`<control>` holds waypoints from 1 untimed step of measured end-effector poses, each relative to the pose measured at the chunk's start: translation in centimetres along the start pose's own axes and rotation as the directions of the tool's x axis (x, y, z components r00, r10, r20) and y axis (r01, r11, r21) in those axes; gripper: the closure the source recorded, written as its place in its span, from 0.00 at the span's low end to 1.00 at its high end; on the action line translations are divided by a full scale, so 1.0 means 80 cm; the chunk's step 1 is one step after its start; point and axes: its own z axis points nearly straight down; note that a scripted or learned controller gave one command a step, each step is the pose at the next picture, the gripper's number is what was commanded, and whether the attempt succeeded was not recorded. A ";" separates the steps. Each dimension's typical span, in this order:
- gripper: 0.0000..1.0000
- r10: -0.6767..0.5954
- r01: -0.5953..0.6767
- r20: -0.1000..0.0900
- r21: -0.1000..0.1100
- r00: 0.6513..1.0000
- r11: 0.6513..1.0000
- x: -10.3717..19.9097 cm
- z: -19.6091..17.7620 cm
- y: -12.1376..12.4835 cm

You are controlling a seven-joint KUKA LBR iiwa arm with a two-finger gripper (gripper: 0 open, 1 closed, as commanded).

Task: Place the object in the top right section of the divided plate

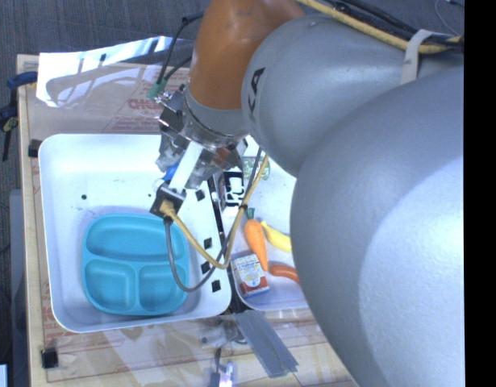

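A blue divided plate (135, 266) lies in the near part of the left white bin (62, 184). It has one long section on the far side and two smaller ones on the near side, and nothing lies in any of them. My gripper (177, 166) hangs over the left bin's right side, just beyond the plate's far right corner, under the orange wrist band. A small blue patch shows at the gripper, and I cannot tell whether it is a held object.
In the visible strip of the right bin (272, 301) lie an orange carrot (256, 244), a yellow banana-like piece (277, 237), a small printed carton (250, 274) and a red-orange piece (284, 274). The big grey arm covers most of that bin.
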 end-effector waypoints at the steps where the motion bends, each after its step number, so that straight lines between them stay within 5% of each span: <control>1: 1.00 0.011 -0.011 0.002 0.002 1.000 1.000 -0.139 0.034 -0.017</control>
